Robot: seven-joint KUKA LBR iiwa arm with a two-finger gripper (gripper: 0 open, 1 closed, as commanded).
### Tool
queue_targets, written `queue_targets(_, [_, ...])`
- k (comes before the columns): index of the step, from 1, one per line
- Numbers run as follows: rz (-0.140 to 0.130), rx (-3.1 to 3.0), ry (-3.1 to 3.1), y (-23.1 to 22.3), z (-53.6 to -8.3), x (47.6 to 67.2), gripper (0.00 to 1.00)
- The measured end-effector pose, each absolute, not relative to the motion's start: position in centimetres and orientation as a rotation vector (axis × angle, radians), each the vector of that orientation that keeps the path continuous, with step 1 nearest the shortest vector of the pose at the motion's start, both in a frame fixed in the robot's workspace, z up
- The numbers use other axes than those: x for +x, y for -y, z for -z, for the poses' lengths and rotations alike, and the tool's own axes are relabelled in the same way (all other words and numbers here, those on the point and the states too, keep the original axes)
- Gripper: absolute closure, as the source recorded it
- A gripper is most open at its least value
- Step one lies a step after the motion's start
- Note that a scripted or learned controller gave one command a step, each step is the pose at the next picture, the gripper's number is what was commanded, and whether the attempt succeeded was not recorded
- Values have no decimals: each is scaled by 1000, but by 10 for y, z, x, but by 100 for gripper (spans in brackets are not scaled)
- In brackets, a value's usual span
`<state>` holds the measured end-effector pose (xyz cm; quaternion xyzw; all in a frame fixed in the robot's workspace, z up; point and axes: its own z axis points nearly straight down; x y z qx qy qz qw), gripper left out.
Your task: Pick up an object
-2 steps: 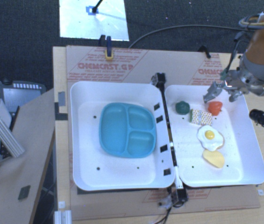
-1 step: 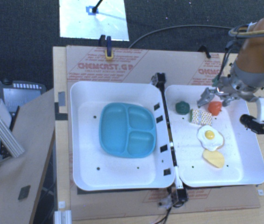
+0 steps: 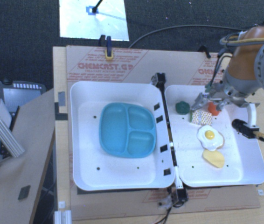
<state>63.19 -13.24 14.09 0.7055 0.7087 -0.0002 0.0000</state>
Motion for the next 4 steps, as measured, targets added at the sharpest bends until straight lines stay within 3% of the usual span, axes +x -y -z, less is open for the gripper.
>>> queue_targets(1, [-3, 2215, -2221, 132, -91, 633, 0])
queue_targets(2, [-13, 2210, -2217, 132, -107, 636, 100])
queue_targets(4, [-6, 2212, -2223, 134, -218, 639, 100])
